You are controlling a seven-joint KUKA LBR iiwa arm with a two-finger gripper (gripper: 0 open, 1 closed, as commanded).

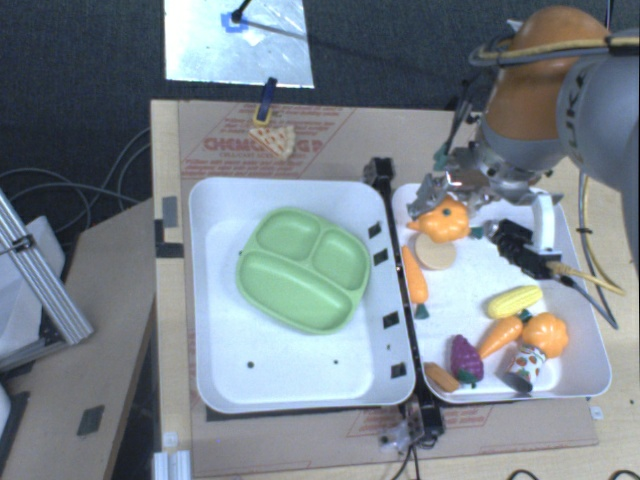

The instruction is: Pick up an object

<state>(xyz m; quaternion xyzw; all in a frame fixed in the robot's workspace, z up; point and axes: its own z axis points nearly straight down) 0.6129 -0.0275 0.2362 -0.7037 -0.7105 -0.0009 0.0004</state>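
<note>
Apparently the arm (560, 78) had reached in over the far end of the right bin (590, 368), wrist pitched down so the fingers (447, 200) sat low over the toys. Whether they were spread or pinching sthg, I couldn't tell; metal parts and the orange toy blurred together.

The orange toy (443, 224), pumpkin-ish w/ a stalk, lay right under and just in front of the fingers, touching or nearly so. Prob. the target, judging by the pose. A pale round disc (435, 255) sat just beyond it, on the near side, and a carrot (414, 274) lay along the bin wall close by.

Well apart from the fingers, toward the near right corner: a corn cob (513, 300), a 2nd carrot (500, 336), a small orange (546, 332), a purple grape-like piece (465, 358). Clustered loosely, likely just dumped there.

The left bin (215, 368) held a green divided plate (303, 269), far off to the side. Both bins rested on the desk (330, 138).
</note>
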